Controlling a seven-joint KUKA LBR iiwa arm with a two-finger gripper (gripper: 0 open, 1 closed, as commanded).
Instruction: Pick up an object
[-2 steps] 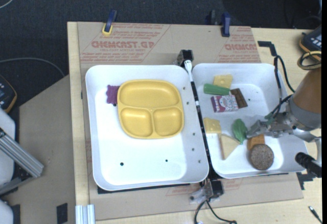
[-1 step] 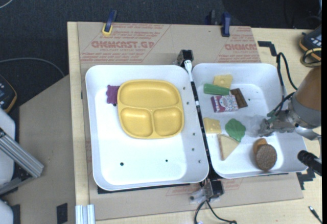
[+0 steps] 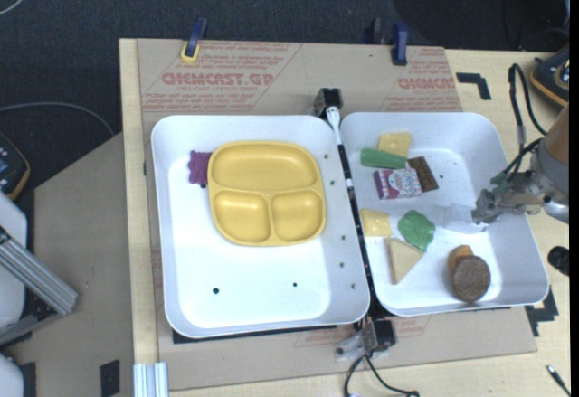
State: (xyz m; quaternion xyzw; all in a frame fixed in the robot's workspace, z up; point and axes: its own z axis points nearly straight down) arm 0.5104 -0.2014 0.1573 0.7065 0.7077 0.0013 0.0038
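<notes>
The right bin (image 3: 507, 291) holds several toy foods: a pale yellow block (image 3: 394, 144), a green bar (image 3: 382, 158), a maroon packet (image 3: 391, 184) with a brown piece (image 3: 422, 174) beside it, a yellow chunk (image 3: 375, 223), a green piece (image 3: 417, 229), a cheese wedge (image 3: 400, 259) and a brown round patty (image 3: 469, 276). My gripper (image 3: 493, 208) hangs low over the bin's right side, right of the green piece and above the patty. Nothing shows in its grasp.
The left bin (image 3: 181, 296) carries a yellow divided tray (image 3: 267, 190) with a purple object (image 3: 198, 167) at its left edge. The arm comes in from the right over the right bin's rim. Clamps and cables sit around the cardboard base.
</notes>
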